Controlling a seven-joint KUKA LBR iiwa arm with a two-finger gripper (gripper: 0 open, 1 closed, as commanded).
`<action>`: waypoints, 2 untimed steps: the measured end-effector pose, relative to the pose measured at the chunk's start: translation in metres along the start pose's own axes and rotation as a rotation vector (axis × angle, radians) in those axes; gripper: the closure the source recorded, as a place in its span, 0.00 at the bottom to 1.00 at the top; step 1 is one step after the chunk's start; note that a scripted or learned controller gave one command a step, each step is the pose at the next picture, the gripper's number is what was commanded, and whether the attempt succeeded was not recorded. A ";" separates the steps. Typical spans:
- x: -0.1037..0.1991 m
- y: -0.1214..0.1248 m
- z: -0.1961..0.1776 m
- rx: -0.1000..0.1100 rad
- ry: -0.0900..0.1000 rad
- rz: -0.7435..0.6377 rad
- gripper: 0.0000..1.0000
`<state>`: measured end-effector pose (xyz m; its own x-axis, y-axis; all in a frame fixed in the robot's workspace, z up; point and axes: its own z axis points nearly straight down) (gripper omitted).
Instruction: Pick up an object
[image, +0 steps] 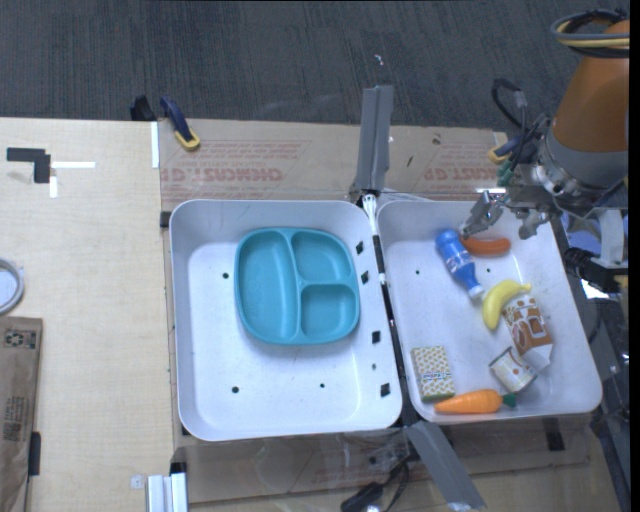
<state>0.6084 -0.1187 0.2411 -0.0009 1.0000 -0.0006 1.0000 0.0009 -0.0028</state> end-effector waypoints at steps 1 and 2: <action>-0.002 0.024 0.149 -0.002 0.000 0.085 0.00; -0.003 0.023 0.140 -0.002 -0.001 0.089 1.00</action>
<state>0.6315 -0.1215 0.1011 0.0876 0.9962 -0.0015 0.9962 -0.0876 -0.0006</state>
